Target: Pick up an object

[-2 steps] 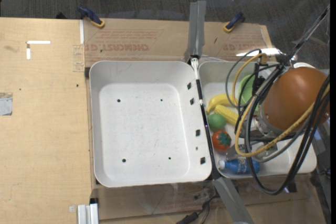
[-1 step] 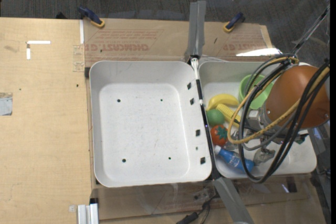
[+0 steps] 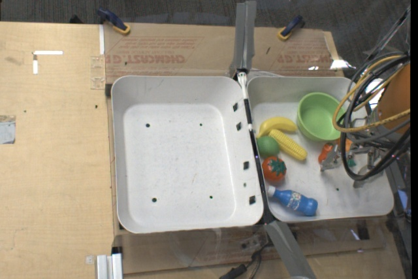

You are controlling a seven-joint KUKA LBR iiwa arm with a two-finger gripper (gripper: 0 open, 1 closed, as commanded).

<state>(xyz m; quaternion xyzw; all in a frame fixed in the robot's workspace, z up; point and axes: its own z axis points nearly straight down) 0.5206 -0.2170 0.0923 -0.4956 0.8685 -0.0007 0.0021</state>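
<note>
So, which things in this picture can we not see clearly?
- Gripper: cables cover it, so finger state is unclear.
- Orange object beside it: too small and partly covered to identify, and whether it is gripped is unclear.
- Green ball: partly hidden by the corn.
- Arm: cut off by the right edge.

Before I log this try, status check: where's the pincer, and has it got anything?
Pincer low in right bin, beside an orange item; grip unconfirmed. Green bowl, corn cob, banana, tomato, blue bottle all loose. Cables crowd the view.
</note>
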